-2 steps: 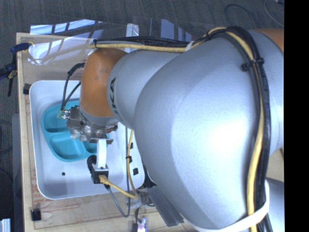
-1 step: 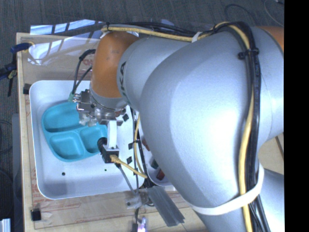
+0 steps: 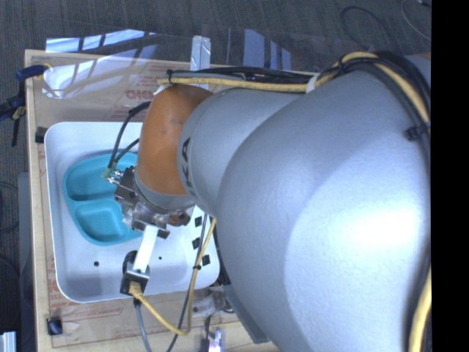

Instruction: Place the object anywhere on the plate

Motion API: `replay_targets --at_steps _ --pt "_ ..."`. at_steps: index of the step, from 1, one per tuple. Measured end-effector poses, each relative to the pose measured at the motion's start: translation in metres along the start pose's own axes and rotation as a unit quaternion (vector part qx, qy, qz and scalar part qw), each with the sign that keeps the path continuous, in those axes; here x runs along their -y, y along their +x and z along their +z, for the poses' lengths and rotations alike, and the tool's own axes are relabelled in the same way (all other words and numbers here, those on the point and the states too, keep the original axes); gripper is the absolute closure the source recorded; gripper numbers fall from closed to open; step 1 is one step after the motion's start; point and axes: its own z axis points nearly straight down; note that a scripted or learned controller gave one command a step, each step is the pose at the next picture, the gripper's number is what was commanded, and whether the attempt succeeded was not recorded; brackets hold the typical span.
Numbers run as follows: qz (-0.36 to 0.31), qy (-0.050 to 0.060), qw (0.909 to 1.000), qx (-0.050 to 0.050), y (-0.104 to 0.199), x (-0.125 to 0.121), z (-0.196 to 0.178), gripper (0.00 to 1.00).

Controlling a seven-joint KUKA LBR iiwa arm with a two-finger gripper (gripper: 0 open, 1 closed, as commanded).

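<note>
A turquoise plate (image 3: 91,196) with two compartments lies in the left white bin (image 3: 69,270), near its left wall. My gripper (image 3: 132,196) hangs below the orange wrist band, right at the plate's right edge and partly over it. The wrist body hides the gripper's tip and whatever may be beneath it. The plate's visible left part, both compartments, has nothing on it. The arm covers the plate's right side.
The big grey arm covers the right bin and most of the bench. A small dark speck (image 3: 96,264) sits on the left bin's floor below the plate. Clear plastic sheeting (image 3: 95,72) stands behind the bins.
</note>
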Motion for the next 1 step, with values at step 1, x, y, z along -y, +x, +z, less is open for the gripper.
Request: replay_targets --at_steps 1 --pt "-0.033 0.0 0.9995 0.001 0.0754 -0.0566 0.01 1.0"
